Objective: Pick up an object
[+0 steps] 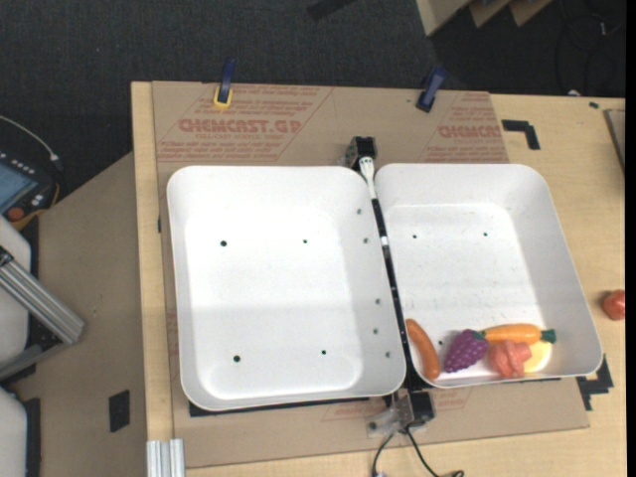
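Lying bunched in the right bin (517, 197), near corner: toy foods (484, 349).

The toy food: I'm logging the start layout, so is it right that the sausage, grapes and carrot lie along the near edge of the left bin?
Not quite: the camera view shows them along the near edge of the right bin, not the left: sausage, grapes and carrot.

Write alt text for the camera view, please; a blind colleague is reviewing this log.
Two shallow white bins sit side by side on a cardboard-covered bench, seen from above. Toy foods cluster in the near corner of the right bin: a sausage, purple grapes, a carrot and a red piece. A small red object lies outside it, to the right.
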`<state>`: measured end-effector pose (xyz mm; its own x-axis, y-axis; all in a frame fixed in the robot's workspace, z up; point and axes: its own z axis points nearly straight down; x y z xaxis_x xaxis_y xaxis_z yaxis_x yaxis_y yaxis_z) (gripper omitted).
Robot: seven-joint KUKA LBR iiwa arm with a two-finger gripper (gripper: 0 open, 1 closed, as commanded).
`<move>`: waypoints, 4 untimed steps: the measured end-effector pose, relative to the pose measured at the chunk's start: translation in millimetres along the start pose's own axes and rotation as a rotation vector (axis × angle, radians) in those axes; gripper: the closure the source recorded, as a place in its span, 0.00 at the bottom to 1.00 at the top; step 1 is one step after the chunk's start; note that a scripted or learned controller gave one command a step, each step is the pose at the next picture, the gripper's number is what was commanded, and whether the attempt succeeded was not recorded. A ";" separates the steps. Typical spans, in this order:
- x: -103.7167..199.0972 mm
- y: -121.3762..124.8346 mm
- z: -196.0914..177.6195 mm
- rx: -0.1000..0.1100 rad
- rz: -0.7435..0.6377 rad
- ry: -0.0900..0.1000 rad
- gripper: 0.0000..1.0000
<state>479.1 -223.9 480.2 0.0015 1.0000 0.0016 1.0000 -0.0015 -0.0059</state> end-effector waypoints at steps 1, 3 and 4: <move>-0.3 0.3 -28.7 -0.012 -0.002 -0.006 1.00; -0.4 0.5 -3.1 -0.013 -0.002 -0.006 1.00; -0.3 0.3 -28.0 -0.012 -0.002 -0.006 1.00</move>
<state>479.6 -224.3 508.2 -0.0005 1.0000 -0.0039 1.0000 0.0005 0.0062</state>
